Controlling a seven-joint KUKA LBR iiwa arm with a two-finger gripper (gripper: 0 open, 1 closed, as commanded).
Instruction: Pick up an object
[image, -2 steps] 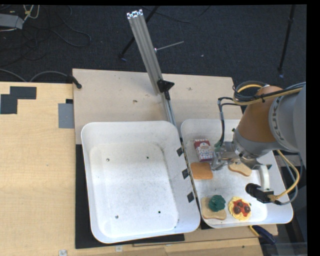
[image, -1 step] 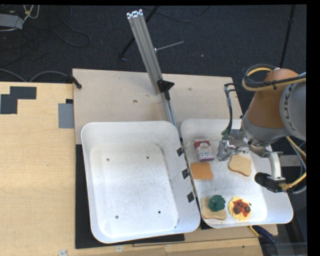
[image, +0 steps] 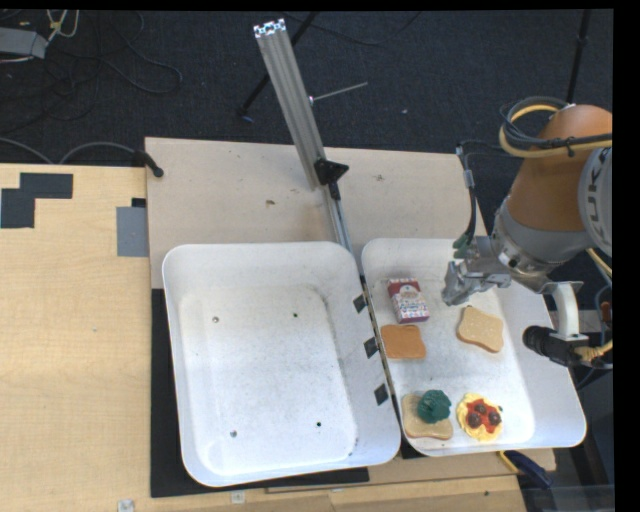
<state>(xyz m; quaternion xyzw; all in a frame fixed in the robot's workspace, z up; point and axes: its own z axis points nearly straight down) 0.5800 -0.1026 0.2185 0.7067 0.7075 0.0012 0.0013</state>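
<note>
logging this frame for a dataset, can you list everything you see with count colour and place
left bin: 1, white, left half of bench
right bin: 1, white, beside left bin
small carton: 1, red and white, upper left of right bin
toast slice: 1, orange-brown, below carton
bread slice: 1, tan, right of carton
green piece: 1, dark green, on a bread slice, lower right bin
yellow piece: 1, yellow with red spots, right of green piece
metal bar: 1, silver, slanting behind bins
arm: 1, grey and orange, right
gripper: 1, grey, over upper right bin
</note>
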